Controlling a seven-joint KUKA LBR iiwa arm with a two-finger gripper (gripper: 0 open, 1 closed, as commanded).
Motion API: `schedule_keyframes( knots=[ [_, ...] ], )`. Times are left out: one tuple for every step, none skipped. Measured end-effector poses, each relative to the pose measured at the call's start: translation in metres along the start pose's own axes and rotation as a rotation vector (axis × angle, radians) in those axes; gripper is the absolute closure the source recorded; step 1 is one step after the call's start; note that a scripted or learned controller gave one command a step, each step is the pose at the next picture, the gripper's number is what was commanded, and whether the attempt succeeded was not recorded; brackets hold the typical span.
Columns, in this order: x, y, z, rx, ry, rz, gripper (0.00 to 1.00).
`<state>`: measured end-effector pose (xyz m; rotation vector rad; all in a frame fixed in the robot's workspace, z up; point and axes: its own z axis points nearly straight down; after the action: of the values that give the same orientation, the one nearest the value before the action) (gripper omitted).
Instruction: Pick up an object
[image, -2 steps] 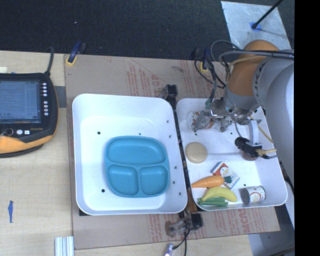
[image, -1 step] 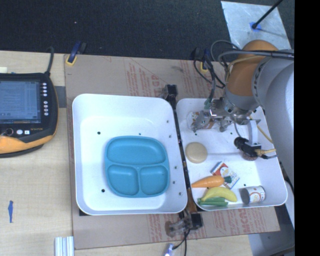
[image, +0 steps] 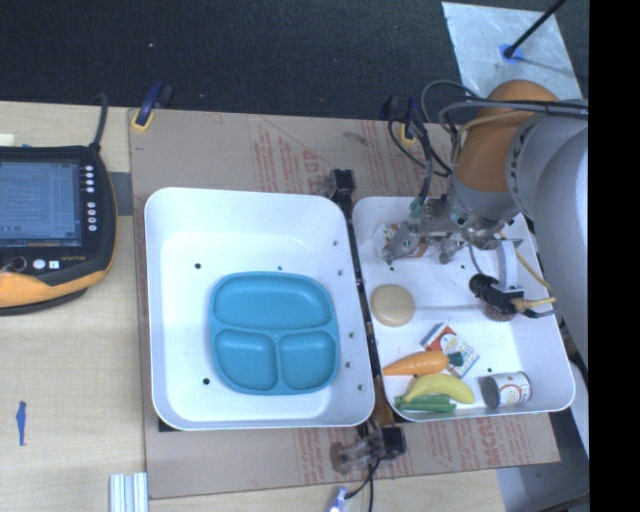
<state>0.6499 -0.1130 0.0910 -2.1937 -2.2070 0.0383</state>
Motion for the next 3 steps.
schedule_keyframes(
  knots=[
    [0.0004,0.0000,0.0000,0.000,-0.001,-0.001,0.00],
    [0.0024,-0.0004,-0.0001,0.000,-0.005,0.002,0.00],
    [0.0032,-0.0005,-0.0002,0.000,-0.007,0.003,0.00]
  ],
)
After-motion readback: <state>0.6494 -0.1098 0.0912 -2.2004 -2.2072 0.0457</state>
